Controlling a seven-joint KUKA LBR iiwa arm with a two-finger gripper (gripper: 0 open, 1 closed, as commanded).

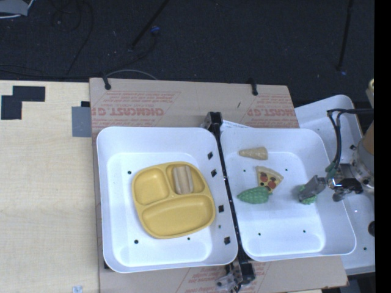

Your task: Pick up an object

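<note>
End effector (311, 191) at right side of right bin (330, 240), low over the floor; whether it is released or clenched cannot be told, and nothing is seen between its tips. Green object (254, 195) lies well to its left, touching pizza slice toy (269, 177). Beige cone-shaped piece (253, 154) sits above those, apart. Left bin (116, 237) carries yellow divided tray (173, 200) with a tan item (181, 179) in its upper right compartment.
</note>
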